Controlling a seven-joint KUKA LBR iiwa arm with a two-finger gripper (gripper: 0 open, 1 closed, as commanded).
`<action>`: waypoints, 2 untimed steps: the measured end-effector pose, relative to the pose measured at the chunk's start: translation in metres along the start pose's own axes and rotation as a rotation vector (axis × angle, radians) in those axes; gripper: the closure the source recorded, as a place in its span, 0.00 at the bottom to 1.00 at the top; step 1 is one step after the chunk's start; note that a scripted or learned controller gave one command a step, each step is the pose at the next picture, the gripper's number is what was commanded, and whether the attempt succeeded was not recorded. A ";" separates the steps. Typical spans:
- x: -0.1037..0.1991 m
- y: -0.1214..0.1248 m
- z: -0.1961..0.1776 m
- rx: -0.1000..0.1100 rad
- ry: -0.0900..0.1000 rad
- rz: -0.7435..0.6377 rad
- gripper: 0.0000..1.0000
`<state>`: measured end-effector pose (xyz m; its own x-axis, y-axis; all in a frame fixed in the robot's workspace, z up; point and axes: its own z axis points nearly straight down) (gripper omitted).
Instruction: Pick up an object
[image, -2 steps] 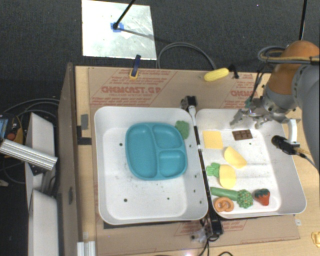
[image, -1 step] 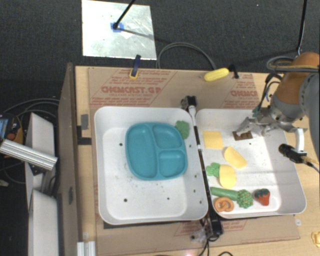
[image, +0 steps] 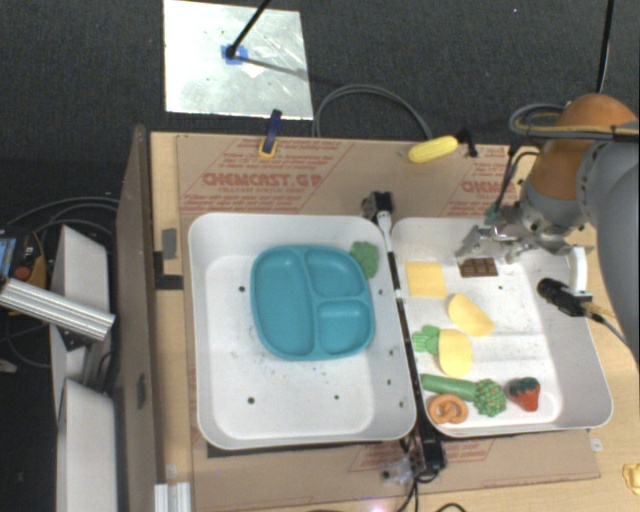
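- The claw (image: 487, 243) hung over the right bin (image: 575, 375); its grip state could not be told.
- A brown chocolate bar (image: 478, 267) lay just beneath, long axis left-right.

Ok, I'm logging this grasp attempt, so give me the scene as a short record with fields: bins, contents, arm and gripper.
left bin: blue divided plate; green leafy piece at the plate's far right corner
right bin: yellow square slice, brown chocolate piece, strawberry, broccoli, other play food
arm: reaches in from the right
gripper: over the right bin's far end, just above the brown chocolate piece
grasp: nothing seen held
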<state>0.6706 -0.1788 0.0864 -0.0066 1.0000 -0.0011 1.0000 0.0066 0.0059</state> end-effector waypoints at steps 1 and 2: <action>0.000 -0.001 0.001 0.003 -0.001 0.001 0.00; -0.007 -0.001 0.001 0.002 -0.001 0.004 0.00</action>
<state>0.6694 -0.1854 0.0858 -0.0021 1.0000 -0.0021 1.0000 0.0021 0.0039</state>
